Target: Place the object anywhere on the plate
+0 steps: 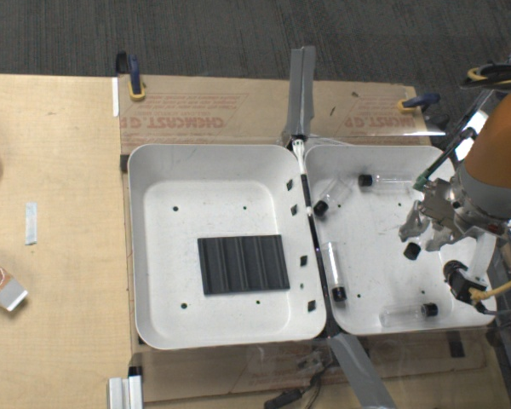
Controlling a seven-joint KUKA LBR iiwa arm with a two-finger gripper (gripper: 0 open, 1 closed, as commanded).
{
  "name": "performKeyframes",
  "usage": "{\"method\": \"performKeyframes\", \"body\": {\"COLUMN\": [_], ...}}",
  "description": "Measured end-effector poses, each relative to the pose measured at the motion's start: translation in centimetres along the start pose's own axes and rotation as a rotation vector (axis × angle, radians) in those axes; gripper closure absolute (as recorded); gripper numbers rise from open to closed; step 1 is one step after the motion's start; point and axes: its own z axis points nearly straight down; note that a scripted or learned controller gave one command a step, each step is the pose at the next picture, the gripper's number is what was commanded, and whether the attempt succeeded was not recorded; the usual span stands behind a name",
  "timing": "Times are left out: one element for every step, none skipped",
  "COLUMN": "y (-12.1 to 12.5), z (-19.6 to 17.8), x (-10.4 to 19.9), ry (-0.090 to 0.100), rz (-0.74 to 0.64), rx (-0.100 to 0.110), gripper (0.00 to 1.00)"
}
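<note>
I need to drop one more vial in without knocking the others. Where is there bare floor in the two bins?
Left bin: open floor on all sides of the dark ribbed plate, widest above it. Right bin: a bare middle patch between the scattered capped tubes. It is crowded near the gripper on the right.

**Arm over the right bin, dark plate in the left**

A dark ribbed rectangular plate (243, 263) lies flat in the left shallow white bin (153, 228). The right white bin (370, 318) holds several clear plastic tubes with black caps (332, 271), scattered apart. The grey end effector (422, 233) hangs above this bin's right side. Tan cardboard covers the table (60, 186).
</note>
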Motion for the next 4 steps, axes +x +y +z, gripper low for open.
{"method": "performKeyframes", "body": {"y": [-5.7,-8.0,-10.3,-12.3], "z": [-13.1,-7.7,-8.8,-5.1], "x": [7.8,11.0,15.8,19.9], "ry": [-0.001,-0.001,-0.002,-0.003], "rz": [-0.125,0.36,0.199,0.074], "rx": [-0.003,0.0,-0.001,0.001], "gripper": [1.0,1.0,1.0,1.0]}}
